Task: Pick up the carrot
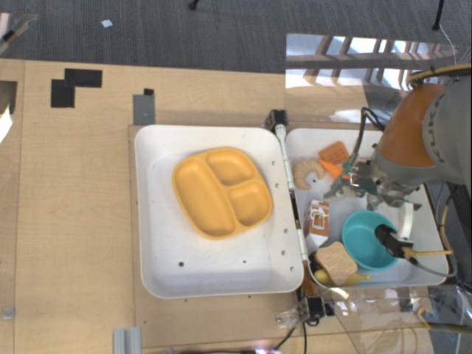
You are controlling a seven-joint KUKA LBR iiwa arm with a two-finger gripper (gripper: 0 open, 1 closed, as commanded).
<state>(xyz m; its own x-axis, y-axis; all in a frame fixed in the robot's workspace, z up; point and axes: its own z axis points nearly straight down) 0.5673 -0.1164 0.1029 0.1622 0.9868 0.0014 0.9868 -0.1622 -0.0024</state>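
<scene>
From the overhead camera view, the carrot [330, 168] is seen lying in the right bin [428, 271], near its far left corner, just beside an orange wedge [334, 153] and a pale bread roll [304, 172]. The gripper [359, 177] is held low just to the right of the carrot; whether the jaws are spread or pressed together cannot be told. The approach step is judged to be in hand; a short shift left and a clean closure around the carrot are called for next.

No readable text anywhere. The small packet [318, 217] in the right bin [424, 270] carries an orange-and-white printed design, but it is too small and blurred to make out letters or numbers.
</scene>
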